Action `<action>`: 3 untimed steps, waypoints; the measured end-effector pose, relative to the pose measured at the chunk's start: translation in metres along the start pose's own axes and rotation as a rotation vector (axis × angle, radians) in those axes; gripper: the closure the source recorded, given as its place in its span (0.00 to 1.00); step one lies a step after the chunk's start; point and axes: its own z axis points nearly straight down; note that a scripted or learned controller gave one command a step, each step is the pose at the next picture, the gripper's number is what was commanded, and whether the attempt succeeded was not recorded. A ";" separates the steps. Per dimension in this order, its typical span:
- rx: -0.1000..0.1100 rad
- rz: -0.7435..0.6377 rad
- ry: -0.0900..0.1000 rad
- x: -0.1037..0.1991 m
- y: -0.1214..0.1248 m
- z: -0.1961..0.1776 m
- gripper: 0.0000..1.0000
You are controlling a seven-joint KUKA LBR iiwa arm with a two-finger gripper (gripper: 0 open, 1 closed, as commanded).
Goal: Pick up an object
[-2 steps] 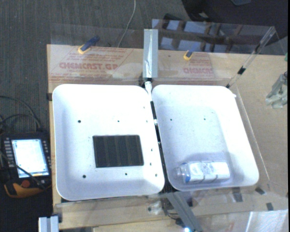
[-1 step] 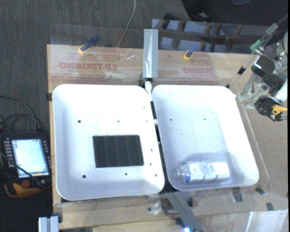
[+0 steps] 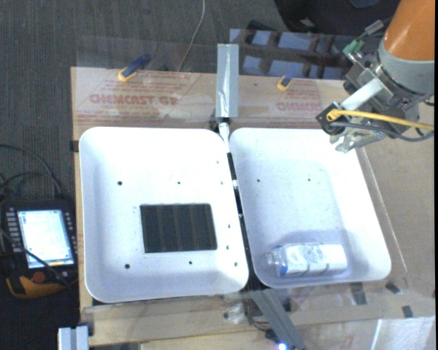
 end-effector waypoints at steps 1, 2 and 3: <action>-0.003 -0.143 0.001 -0.054 -0.018 -0.046 1.00; 0.000 -0.041 -0.001 0.011 -0.038 0.092 1.00; 0.000 0.287 0.001 0.028 -0.074 0.133 1.00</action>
